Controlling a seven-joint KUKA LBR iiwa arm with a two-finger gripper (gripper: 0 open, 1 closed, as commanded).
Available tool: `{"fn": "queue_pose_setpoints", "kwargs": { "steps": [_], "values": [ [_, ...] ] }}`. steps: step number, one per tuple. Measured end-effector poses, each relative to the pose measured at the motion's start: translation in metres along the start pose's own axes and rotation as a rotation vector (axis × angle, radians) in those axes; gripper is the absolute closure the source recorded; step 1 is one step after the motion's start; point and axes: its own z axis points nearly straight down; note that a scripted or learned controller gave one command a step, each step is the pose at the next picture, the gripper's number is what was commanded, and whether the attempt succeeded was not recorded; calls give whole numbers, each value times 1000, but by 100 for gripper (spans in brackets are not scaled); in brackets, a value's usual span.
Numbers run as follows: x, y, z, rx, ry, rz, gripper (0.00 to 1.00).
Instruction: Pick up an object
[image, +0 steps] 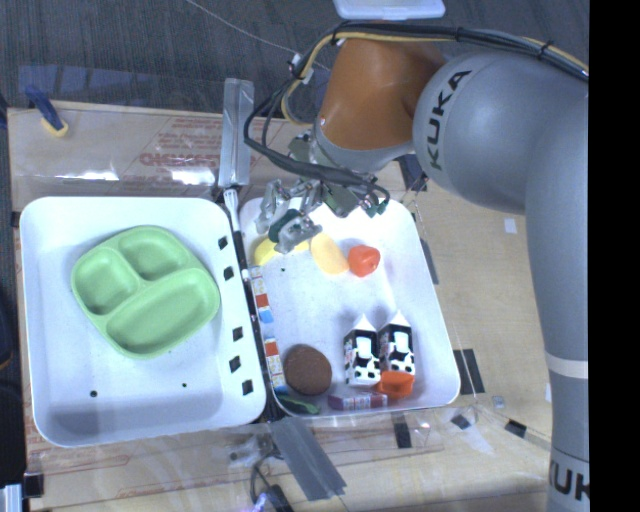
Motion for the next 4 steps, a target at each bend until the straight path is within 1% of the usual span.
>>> {"fn": "queue_pose_setpoints", "kwargs": {
  "steps": [1,2,3,4],
  "values": [
    [28,-41,-44,0,5,-27,100],
    [49,-74,-72,-2,8,170,100],
    [92,-134,31,-11,15,-15,100],
    [74,-112,-53,2,2,-90,100]
  ]
}}
